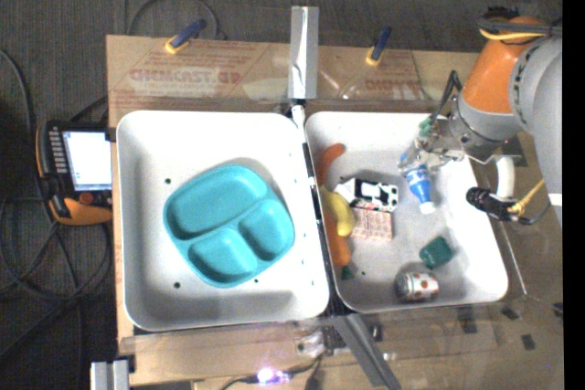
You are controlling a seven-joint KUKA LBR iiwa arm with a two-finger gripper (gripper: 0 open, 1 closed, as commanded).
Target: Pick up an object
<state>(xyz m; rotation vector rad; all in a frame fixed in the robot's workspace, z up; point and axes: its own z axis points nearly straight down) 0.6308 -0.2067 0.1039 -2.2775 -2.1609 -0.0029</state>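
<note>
Two white bins sit side by side on the tabletop point(183, 68): the left bin point(137, 224) holds a teal divided tray point(228, 224), and the right bin point(475, 260) holds the loose objects. The gripper point(422, 158) is at the far right part of the right bin, directly above a small blue-and-white bottle point(420, 187); whether it is wide or narrow, or gripping the bottle, cannot be determined. Nearer in the right bin lie a yellow banana point(340, 213) at the left wall, a black-and-white box point(376, 193), a green block point(437, 251) and a can point(417, 286).
</note>
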